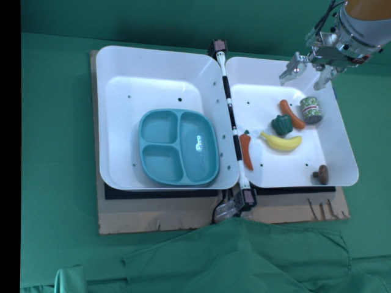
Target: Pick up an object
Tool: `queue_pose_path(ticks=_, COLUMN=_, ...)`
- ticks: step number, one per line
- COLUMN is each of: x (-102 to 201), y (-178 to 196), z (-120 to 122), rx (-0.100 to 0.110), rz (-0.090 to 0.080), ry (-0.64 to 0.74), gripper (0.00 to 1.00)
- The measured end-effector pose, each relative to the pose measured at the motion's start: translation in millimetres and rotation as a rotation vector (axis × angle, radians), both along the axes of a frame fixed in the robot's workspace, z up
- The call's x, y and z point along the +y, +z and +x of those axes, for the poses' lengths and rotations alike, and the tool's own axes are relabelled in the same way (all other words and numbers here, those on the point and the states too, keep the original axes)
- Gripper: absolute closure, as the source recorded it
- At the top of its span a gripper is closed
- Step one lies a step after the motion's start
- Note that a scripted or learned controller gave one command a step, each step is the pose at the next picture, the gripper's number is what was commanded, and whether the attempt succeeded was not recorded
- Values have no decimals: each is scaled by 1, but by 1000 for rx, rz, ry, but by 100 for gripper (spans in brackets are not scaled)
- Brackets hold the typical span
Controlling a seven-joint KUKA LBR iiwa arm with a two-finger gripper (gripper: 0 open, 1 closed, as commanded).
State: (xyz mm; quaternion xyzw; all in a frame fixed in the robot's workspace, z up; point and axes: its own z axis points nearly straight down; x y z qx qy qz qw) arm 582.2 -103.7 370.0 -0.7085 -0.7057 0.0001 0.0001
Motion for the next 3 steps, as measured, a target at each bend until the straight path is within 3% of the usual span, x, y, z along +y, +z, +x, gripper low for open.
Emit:
queue_pose_path(ticks=1, x=-13, y=-179, z=-9, rx=-4, rz=-2, ry=0, gripper=0)
queue_pose_path(ticks=2, x=-15, y=-168, z=-8, rx=-7, rz=-4, ry=-3, gripper=100)
queue_pose_path(ticks=3, x=-21, y=4, z=-27, rx=-2, rz=-3, ry=0, gripper=100)
